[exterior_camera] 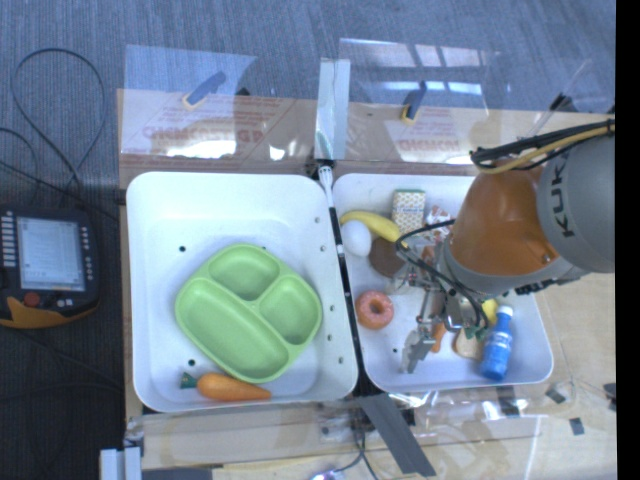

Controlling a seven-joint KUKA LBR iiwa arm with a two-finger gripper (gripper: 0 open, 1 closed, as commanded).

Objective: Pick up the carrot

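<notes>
the carrot (234, 389) is lying along the near wall of the left bin (150, 268), leafy end pointing left, just in front of the green divided plate (249, 311) and seemingly touching its near rim. in the right bin (535, 363) the gripper (425, 346) is hanging over the near part, its fingers (411, 356) pointing down and sitting slightly apart, holding nothing that i can make out. a blue bottle (496, 344) is standing just beside it, a pink donut (375, 309) to its left, and farther back an egg (355, 236) and a banana (372, 224). the arm (505, 230) is reaching in from the right. to do this well, i'd say the gripper needs lifting clear of the divider, crossing over, and turning so the fingers are straddling the carrot across its width, coming down at the thick middle, away from the plate rim and the wall.
</notes>
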